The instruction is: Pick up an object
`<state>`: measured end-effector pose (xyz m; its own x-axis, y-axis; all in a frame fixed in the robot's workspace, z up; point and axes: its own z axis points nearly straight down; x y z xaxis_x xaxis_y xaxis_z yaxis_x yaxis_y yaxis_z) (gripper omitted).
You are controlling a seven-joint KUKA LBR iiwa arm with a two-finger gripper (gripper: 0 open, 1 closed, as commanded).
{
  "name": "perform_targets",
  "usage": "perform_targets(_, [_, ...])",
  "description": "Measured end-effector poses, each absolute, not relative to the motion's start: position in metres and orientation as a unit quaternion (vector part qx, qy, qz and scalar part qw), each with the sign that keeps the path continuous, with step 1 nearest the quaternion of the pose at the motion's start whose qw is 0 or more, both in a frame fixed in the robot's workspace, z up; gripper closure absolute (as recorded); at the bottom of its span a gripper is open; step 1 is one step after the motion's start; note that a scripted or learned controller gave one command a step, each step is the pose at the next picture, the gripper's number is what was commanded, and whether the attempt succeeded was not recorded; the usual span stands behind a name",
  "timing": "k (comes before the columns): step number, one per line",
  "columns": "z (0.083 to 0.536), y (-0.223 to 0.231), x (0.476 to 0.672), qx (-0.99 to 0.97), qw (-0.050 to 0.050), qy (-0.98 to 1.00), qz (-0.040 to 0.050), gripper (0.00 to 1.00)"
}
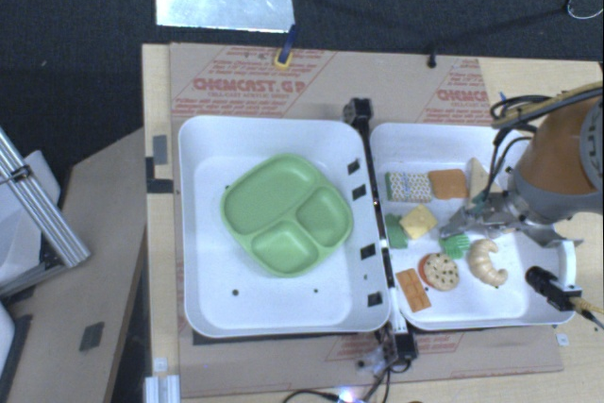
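**Hovering low over the toy food in the right bin**

Dark carpet surrounds a bench topped with brown cardboard, and two shallow white bins sit on it side by side. From the overhead camera, the left bin [203,203] carries only a green divided plate [288,214] near its middle. The right bin [415,146] holds the clutter I have to choose from.

I come in from the right edge of that bin, and my gripper [464,224] sits low over its middle. How it stands I cannot tell: the tips run together with a green toy piece [456,245] touching or just under them, and nothing is clearly shown between them.

Nearest to me, then, is that green piece, lying just toward the bin's front edge from my tips. A croissant [488,261] lies just beside it, further toward the front right corner, its long axis running roughly front to back. A round cookie [440,271] sits front-left of my tips, and a yellow block [418,223] lies to the left, toward the wall shared with the left bin. Near the back edge rest a speckled rectangle [408,185] and an orange slab [447,183].

My guess is the green piece is the target, almost straight below.
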<state>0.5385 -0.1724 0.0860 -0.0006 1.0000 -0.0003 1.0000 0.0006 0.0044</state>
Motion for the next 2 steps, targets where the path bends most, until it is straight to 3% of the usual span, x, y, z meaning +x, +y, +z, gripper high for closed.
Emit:
perform_targets(1, [0.098, -0.172, 0.54, 0.706, 0.004, 0.708, 0.0034, 1.0])
perform_targets(2, [0.161, -0.174, 0.548, 0.705, 0.004, 0.709, 0.0019, 1.0])
